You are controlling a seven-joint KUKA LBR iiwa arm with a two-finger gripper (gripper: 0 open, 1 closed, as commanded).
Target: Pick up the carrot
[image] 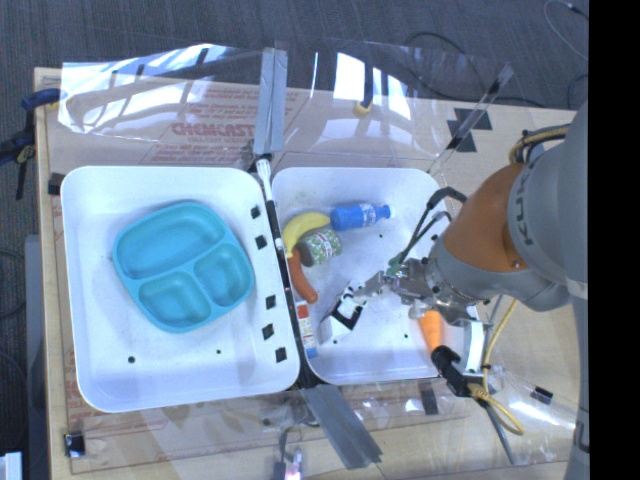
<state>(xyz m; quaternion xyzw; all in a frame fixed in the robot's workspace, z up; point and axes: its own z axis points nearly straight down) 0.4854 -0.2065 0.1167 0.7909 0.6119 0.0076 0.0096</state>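
Risk first: I'm hanging my gripper (343,313) low over the floor of the right bin (375,363) with the jaws apart and nothing between them, and closing here would be grabbing air or scraping bare plastic, because the carrot (430,329), going by its bright orange colour, is lying behind me, tucked under my own wrist by the bin's right wall. Second risk: I'm pointing toward a reddish sausage-shaped piece (303,280) lying along the bin's left wall, near my fingertips, and I could be mistaking it for the target; I'm not fully sure which of the two is the real carrot. Third: my wrist is partly covering the orange piece, so backing up carelessly could be knocking it into the corner or pinning it against the wall. The banana (303,228) and blue bottle (358,215) are sitting further up the bin, apart from my jaws. The blue tray (182,265) is lying in the left bin (90,368), untouched
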